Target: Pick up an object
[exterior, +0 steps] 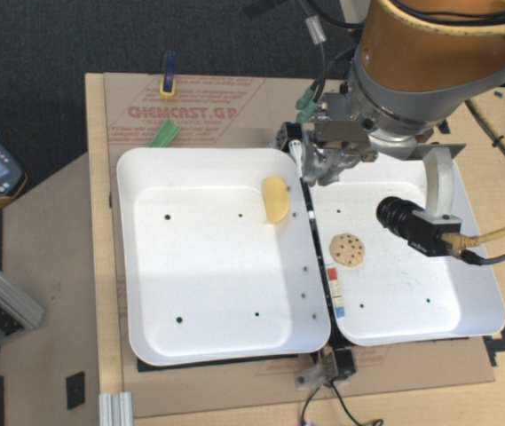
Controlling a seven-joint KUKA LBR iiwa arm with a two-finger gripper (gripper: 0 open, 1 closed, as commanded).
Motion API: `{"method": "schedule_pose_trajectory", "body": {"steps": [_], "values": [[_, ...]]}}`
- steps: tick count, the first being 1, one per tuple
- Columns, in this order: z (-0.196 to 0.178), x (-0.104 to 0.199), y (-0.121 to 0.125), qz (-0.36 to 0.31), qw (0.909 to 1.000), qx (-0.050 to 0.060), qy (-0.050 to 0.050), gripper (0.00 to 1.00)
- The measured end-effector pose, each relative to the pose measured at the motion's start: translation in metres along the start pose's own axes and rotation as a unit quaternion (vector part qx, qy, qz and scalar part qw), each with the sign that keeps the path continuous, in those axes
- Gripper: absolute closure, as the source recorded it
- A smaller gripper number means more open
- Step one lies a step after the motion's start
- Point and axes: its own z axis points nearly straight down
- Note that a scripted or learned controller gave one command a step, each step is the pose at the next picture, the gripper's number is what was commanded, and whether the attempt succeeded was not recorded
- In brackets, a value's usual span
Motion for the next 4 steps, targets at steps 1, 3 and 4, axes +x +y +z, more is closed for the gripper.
{"method": "schedule_pose_trajectory", "body": {"steps": [1, 3, 4], "values": [[0.049, 0.005, -0.019, 0.001, 1.0000, 0.006, -0.001, 1.00], [-0.019, 0.037, -0.020, 0.001, 1.0000, 0.000, 0.000, 1.00], [0.134, 0.012, -0.023, 0.004, 0.9999, 0.010, -0.003, 1.00]]}}
